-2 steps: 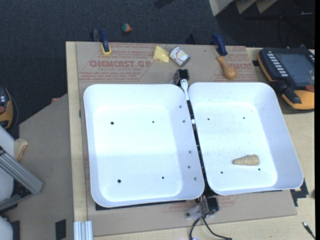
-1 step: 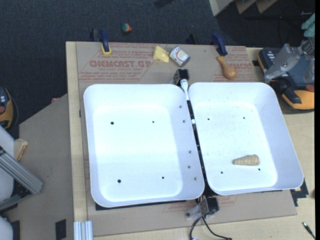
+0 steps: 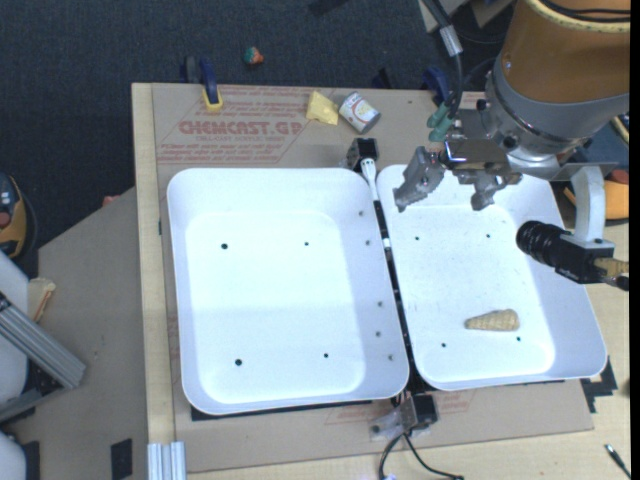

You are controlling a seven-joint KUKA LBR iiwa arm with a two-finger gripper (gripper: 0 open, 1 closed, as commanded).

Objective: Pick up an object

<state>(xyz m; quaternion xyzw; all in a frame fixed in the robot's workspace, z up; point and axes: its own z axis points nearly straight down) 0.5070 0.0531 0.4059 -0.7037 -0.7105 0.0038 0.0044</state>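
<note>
A small tan cone-shaped object [image 3: 492, 320] lies in the right bin [image 3: 440, 268], toward its front right. My gripper [image 3: 448, 186] hangs over the back edge of that bin, well behind the cone and apart from it. Its two grey fingers [image 3: 415, 181] are spread apart with nothing between them.
The left bin [image 3: 270, 288] sits beside the right one. A black cylindrical part [image 3: 545, 238] juts over the right bin's right side. On the board behind the bins lie a yellow scrap [image 3: 322, 109] and a small white box [image 3: 359, 112]. A blue clamp [image 3: 209, 85] stands at the back left.
</note>
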